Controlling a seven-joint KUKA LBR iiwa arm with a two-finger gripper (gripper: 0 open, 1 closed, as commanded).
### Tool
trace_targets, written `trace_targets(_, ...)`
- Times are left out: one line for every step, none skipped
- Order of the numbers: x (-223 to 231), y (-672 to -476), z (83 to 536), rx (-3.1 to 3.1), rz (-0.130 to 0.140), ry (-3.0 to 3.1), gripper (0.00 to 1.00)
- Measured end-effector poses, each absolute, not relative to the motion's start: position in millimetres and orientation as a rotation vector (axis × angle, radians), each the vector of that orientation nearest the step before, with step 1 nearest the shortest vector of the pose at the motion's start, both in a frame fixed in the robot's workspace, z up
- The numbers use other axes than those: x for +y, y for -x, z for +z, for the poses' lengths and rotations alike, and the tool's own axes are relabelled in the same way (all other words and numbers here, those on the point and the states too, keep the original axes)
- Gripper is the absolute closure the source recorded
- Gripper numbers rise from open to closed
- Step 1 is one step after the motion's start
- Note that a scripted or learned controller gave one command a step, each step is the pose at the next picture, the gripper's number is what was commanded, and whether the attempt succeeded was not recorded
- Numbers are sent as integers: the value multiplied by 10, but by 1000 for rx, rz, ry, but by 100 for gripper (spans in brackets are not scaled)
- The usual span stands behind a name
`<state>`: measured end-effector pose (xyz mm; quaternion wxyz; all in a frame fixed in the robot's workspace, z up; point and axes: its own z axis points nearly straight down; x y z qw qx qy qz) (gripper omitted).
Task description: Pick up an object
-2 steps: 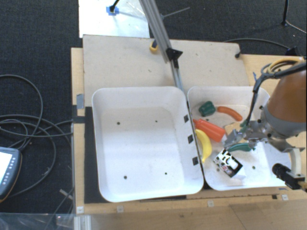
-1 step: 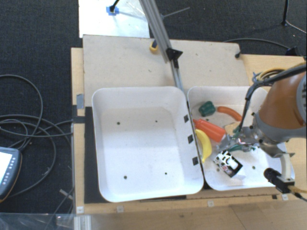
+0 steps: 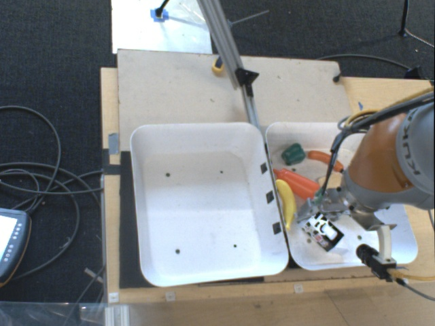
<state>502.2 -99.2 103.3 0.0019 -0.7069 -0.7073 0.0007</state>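
Left bin (image 3: 197,202) has nothing to grab. In the right bin (image 3: 401,246) a banana (image 3: 286,202) lies by the divider: looks light, smooth, a bit slippery, so pinch it mid-body across the narrow width. The gripper (image 3: 321,228) hangs just beside it; can't tell its state.

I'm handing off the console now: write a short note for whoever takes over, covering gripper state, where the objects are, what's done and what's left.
Gripper: low over the right bin; its state cannot be read from this view, and no object is seen between its fingers.
Objects, all in the right bin: green piece near the far end, orange carrot-like piece, a second orange piece behind the cable, yellow banana along the left wall, black-and-white item right under the gripper.
Left bin: bare white floor.
Done: arm positioned over the pile.
Left: secure one object and lift it.
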Motion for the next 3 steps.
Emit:
trace_targets(-1002,-5036,1167,-2222,-3,2223,100)
trace_targets(-1009,-5155,1735,-2232,-7,2220,100)
trace_targets(-1012,-5172,2072,-2231,-5,2219,100)
